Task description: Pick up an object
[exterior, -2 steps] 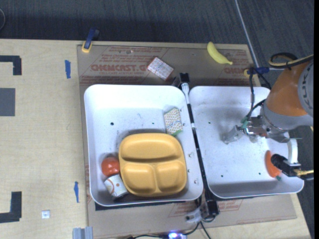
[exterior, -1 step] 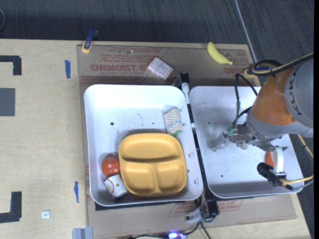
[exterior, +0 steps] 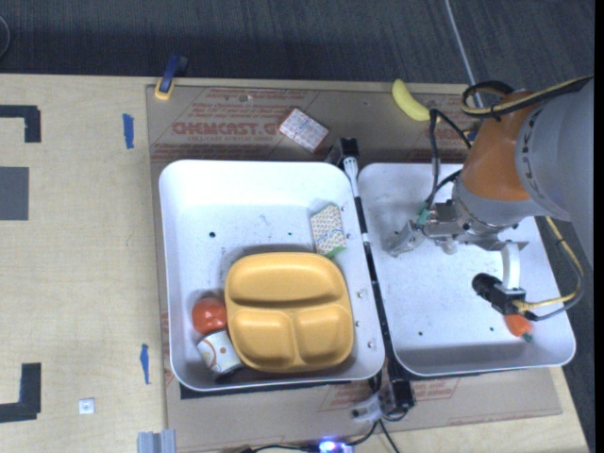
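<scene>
- Arm (exterior: 528,173) reaches in from the right and sits over the right bin (exterior: 444,338), wrist low near that bin's upper left.
- Gripper (exterior: 401,242) is down by the bin floor, close to the divider between the bins. Jaw state: cannot tell, the tip is a small grey blur against white.
- Nothing visibly held in the gripper.
- Candidate objects are all in the left bin (exterior: 189,196): yellow tray (exterior: 288,310) at centre, taking up most of the floor; red ball (exterior: 209,314) touching its left edge; small can (exterior: 219,352) just below the ball, lying in the lower left corner; patterned packet (exterior: 327,228) near the right wall, above the tray.
- I can't make out a loose object on the right bin floor; the orange and black bits at lower right (exterior: 510,310) look like arm cabling, though I'm not certain.
- Step, my read: a grasp attempt or approach in the right bin, with no pick confirmed.
- Next move likely calls for: lift clear of the wall, cross the divider, go for the left bin.
- Packet is nearest and stands apart from the rest, so it looks like the easiest target; the tray looks too wide for a two-finger grip except at a rim.
- Risk: clipping the divider on the crossing.
</scene>
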`<move>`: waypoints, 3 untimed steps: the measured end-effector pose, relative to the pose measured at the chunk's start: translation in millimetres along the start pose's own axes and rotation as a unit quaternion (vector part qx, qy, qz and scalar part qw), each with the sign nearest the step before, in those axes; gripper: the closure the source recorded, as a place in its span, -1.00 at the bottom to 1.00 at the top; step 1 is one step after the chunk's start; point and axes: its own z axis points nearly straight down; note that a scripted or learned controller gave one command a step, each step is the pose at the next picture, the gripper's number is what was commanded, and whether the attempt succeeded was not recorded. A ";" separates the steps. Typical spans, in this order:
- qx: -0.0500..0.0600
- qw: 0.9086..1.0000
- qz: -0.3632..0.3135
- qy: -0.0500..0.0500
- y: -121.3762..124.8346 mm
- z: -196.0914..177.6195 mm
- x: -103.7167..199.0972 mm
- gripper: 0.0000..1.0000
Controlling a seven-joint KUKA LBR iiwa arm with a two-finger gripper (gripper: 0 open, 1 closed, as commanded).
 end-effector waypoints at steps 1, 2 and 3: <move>0.000 1.000 0.000 0.000 14.9 0.5 2.2 -1.00; 0.001 1.000 0.000 0.000 78.8 0.5 -44.1 -1.00; -0.001 1.000 -0.001 -0.001 80.0 -10.5 -43.2 1.00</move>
